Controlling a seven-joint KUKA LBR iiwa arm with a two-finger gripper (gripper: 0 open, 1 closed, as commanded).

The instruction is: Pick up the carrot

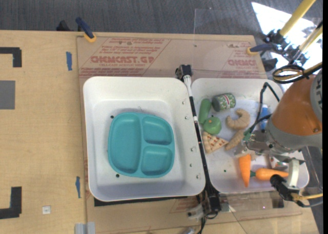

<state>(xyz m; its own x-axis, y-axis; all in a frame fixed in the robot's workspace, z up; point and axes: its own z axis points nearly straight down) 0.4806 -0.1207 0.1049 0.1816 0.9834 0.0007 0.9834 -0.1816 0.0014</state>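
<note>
Carrot point(245, 168) smooth, tapered, orange, in right bin point(225, 186); gripper point(254, 145) state unclear.

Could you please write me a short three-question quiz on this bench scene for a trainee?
1. True or false: the teal plate lies in the right bin.
2. Which lies nearest the carrot? A) green can B) pizza slice C) teal plate
3. Fill in: the plate has ___ compartments.

Key: 1 false, it lies in the left bin. 2 B. 3 three.
</note>
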